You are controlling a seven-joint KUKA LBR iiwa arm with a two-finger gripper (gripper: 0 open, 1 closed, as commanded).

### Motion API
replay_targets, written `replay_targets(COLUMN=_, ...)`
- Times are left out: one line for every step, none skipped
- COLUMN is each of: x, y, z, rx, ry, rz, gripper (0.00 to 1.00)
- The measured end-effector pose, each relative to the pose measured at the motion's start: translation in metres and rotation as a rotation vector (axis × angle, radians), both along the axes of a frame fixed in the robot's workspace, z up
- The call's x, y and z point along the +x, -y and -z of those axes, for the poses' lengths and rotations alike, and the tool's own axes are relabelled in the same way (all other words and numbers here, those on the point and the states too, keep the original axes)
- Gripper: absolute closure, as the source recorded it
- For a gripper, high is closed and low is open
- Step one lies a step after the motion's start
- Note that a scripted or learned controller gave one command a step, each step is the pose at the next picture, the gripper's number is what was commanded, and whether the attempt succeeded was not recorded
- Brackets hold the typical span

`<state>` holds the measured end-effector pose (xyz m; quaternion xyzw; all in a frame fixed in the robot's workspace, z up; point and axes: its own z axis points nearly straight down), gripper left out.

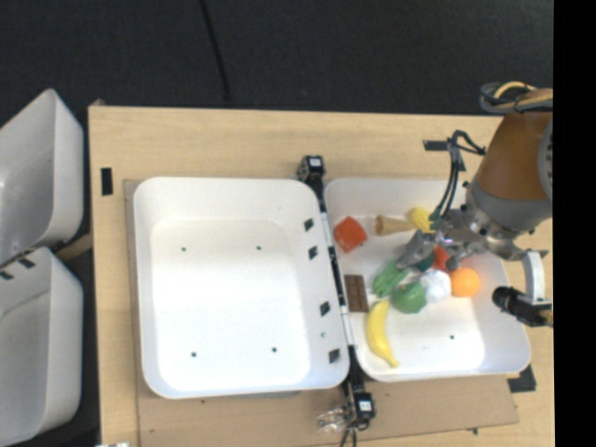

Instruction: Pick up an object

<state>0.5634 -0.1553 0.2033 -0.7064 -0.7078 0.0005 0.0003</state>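
The right bin (466, 352) holds a cluster of toy foods. A yellow banana (379, 332) lies near its left front. A green leafy vegetable (400, 287) sits in the middle with a white piece (436, 287) and an orange ball (465, 282) to its right. A red-orange block (350, 234) rests at the back left, beside a tan cone (392, 223) and a small yellow item (421, 218). A brown bar (356, 291) lies by the bin's left wall. My gripper (426, 251) reaches down into the cluster above the green vegetable; the fingers blend into the objects.
The left bin (149, 250) stands beside the right one on the wooden bench (214, 138). Black clips (310, 168) sit along the divider between the bins. White shapes (37, 175) stand beyond the bench's left edge.
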Motion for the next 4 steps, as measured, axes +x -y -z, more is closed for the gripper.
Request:
replay_targets(x=0.035, y=0.027, z=0.074, rx=-0.004, ry=0.016, rz=0.000, gripper=0.00)
replay_targets(x=0.061, y=0.013, z=0.082, rx=-0.004, ry=0.018, rz=0.004, gripper=0.00)
replay_targets(x=0.100, y=0.004, z=0.070, rx=-0.002, ry=0.008, rz=-0.003, gripper=0.00)
replay_targets(x=0.109, y=0.021, z=0.077, rx=-0.002, ry=0.012, rz=-0.003, gripper=0.00)
